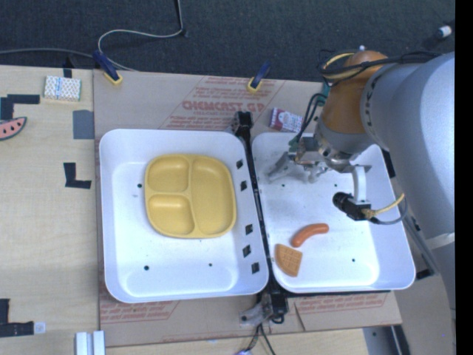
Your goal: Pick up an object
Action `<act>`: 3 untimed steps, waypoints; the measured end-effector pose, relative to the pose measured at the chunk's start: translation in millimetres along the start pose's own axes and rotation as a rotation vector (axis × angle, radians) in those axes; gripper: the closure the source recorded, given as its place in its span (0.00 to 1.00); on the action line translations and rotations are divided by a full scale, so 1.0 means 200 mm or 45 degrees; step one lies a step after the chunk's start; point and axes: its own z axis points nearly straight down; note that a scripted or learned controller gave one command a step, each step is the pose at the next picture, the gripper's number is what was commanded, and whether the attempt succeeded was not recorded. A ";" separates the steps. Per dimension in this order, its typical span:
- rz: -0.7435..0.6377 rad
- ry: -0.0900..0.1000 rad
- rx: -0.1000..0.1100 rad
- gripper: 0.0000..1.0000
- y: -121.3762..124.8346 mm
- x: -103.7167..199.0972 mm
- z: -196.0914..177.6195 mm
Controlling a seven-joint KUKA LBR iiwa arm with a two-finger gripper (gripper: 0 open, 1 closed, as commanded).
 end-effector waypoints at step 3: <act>0.001 -0.001 -0.001 0.00 -0.07 0.00 0.09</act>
